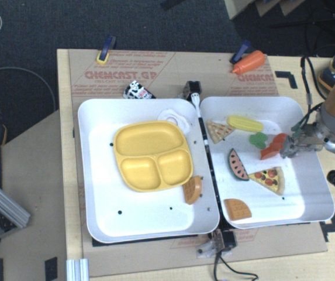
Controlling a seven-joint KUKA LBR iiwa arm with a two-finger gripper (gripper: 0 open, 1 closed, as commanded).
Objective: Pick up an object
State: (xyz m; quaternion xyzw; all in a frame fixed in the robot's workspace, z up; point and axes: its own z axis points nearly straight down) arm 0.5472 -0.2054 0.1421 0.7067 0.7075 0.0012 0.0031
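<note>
**Grab attempt at the red piece, right bin: confirm the hold before lifting**

Near to far, w/ tips for the grasp:

- Near edge of the right bin (316,206): a tan bread-like piece (237,208) lies by the front wall, well apart from the gripper. Leave it.
- Just behind: pizza slice (269,179) and watermelon wedge (236,164), flat on the bin floor. The pizza sits near the target, so come straight down and go straight up; no sideways drag.
- Mid bin, right side: the gripper (289,146) is low in the bin, touching or right at the end of the red piece (272,147). Can't tell whether it's open or closed, or whether the piece is actually in its grip. I'd treat the hold as unproven.
- Green piece (258,139) touches the red one's far-left end; a sloppy close could catch both or flick one away.
- Farther back: corn cob (245,123) and a tan wedge (218,130); not in the way.
- Left bin (94,174): yellow divided tray (153,155), small brown item (193,189) at its near-right corner. Irrelevant now.

Best approach imo: centre on the red piece's middle, not its tip, close firmly, lift slowly and check it comes up.
</note>
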